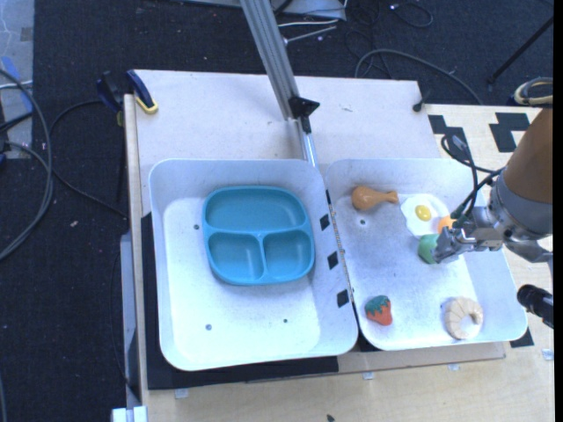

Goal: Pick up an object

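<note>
My claw (442,246) is right at the little green toy (427,250) in the right bin (493,323), beside the egg (420,213); it looks light and hard, so I'd pinch its sides.

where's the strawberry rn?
The strawberry lies in the right bin, near its front-left corner, left of the croissant.
</note>
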`<state>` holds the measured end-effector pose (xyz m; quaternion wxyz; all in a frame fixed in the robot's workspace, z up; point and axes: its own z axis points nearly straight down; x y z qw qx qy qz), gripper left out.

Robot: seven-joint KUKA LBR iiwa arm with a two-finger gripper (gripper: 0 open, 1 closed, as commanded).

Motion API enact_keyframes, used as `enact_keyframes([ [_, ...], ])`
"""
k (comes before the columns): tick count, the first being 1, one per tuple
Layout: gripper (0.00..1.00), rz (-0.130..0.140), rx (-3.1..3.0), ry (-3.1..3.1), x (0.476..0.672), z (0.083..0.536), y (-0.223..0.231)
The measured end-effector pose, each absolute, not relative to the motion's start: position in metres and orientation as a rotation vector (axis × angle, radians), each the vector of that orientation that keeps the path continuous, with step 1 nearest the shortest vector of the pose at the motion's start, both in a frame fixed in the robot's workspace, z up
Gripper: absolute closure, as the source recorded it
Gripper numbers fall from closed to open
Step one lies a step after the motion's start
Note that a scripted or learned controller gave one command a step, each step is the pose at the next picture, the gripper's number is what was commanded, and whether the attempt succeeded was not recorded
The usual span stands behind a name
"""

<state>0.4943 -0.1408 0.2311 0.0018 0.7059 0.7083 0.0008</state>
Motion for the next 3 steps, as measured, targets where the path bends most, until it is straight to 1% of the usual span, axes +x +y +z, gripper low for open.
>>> enact_keyframes([
  [1, 1.0, 0.0, 2.215, 2.23, 0.493, 0.221, -0.091],
  [2, 1.0, 0.0, 2.214, 2.233, 0.483, 0.222, -0.032],
  [3, 1.0, -0.001, 2.214, 2.232, 0.486, 0.214, 0.023],
])
